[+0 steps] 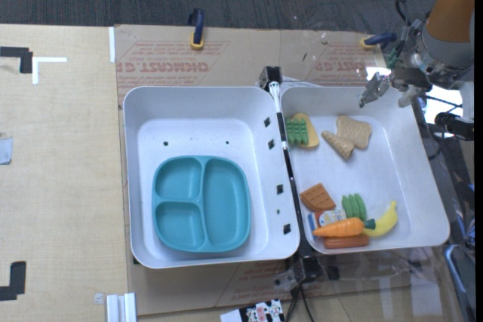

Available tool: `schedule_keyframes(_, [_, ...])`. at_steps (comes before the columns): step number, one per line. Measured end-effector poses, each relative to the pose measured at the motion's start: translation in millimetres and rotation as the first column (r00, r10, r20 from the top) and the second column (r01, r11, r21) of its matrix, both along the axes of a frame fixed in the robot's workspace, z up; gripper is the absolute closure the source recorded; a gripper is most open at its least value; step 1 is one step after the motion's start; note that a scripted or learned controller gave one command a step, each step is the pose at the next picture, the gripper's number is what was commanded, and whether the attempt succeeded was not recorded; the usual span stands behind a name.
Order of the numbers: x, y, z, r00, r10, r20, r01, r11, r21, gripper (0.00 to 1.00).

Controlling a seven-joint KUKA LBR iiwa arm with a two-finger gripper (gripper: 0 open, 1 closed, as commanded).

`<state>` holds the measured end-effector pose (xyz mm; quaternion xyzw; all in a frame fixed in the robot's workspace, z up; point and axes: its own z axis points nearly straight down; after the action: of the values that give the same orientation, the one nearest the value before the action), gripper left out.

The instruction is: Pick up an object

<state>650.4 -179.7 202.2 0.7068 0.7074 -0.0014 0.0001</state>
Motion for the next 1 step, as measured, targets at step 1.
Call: schedule_keyframes(1, [-38.4,52.0,-108.8,0.987,0.163,0.004,-0.163,0.987,0.000,0.00])
